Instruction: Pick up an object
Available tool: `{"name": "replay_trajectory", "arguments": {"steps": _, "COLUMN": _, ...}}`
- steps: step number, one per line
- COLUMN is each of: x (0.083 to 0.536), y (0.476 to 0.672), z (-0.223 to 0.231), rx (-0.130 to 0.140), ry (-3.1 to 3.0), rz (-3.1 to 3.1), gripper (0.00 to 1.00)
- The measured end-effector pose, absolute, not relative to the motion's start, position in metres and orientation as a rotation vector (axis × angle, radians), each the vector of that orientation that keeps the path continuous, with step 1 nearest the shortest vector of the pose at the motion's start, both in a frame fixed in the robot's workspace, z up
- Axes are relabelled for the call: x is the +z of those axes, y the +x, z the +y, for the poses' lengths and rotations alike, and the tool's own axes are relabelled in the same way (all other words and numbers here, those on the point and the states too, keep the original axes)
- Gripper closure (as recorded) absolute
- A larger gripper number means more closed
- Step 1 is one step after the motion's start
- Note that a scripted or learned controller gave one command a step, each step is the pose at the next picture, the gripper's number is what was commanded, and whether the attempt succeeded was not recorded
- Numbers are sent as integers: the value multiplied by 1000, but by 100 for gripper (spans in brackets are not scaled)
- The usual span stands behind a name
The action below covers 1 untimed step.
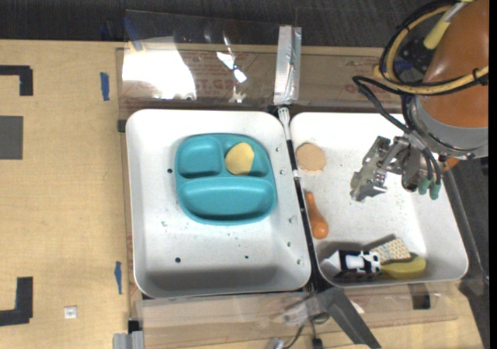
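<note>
White right bin (435,231): end effector (368,183) above floor, nothing visibly gripped.
Finger state: cannot tell. Carrot (315,215) at 8 o'clock; tan disc (311,157) at 10 o'clock.

You are looking at an arm (458,68) with a broad, rounded orange band sitting above a pale grey collar at the wrist. Black cables loop around the orange part in wide arcs, and a yellow strip runs up from them toward the top corner, with a touch of blue beside the loops. Below the collar the gripper (371,184) is bare grey metal, built of thin angular links and brackets. Next to it hang a few short dark stubs with green tips and a spot of red near the collar.
</note>
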State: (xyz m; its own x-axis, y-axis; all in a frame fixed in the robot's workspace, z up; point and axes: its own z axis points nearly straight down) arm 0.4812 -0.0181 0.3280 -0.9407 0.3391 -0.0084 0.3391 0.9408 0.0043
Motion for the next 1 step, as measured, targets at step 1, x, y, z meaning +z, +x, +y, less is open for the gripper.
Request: {"name": "replay_trajectory", "arguments": {"steps": 1, "x": 191, "y": 497, "z": 39, "rx": 2, "ry": 53, "rz": 3146, "gripper": 100}}
